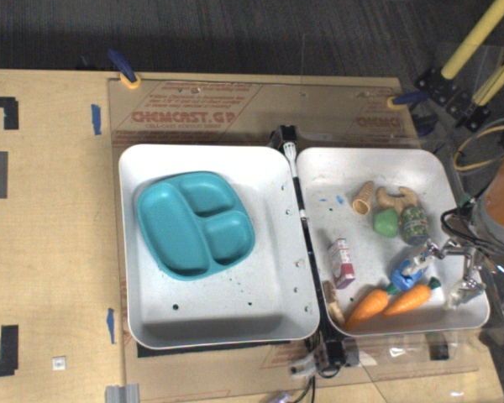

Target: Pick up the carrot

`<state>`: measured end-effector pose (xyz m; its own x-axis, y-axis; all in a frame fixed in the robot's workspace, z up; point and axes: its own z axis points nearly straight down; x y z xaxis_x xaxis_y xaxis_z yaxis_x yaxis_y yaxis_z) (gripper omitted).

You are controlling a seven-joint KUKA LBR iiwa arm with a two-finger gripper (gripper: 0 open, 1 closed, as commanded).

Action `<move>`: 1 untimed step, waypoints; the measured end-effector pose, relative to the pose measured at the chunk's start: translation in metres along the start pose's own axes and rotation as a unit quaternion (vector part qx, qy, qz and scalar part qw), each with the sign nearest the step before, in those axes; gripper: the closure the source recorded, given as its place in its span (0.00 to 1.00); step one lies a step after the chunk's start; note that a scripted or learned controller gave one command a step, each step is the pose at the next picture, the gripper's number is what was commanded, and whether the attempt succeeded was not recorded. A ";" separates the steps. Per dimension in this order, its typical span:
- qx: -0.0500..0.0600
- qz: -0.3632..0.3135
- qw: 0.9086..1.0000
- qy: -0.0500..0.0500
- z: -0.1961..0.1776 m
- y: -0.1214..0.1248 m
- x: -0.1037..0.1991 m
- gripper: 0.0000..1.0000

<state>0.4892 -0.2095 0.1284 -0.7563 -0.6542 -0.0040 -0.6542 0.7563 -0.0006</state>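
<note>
Two orange carrot-shaped pieces lie end to end along the front wall of the right bin [378, 162]: the left carrot [367, 306] and the right carrot [408, 299]. My gripper [451, 270] hovers at the bin's right edge, just right of and slightly behind the right carrot. Its two metal fingers [469, 287] stand apart, open, with nothing between them. The orange band of the arm [499, 201] shows at the right edge of the view.
The right bin also holds a blue toy [406, 271], a small red-and-white box [343, 261], a green ball [386, 222], a patterned egg [415, 222] and wooden pieces [366, 198]. A teal divided plate [195, 223] sits in the left bin [143, 309].
</note>
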 end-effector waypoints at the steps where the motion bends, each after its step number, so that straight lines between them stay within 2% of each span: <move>1: 0.007 0.026 1.000 -0.004 -0.218 -0.025 -0.018 0.00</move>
<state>0.5182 -0.2168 0.3460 -0.7894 -0.6138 -0.0118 -0.6137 0.7894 -0.0142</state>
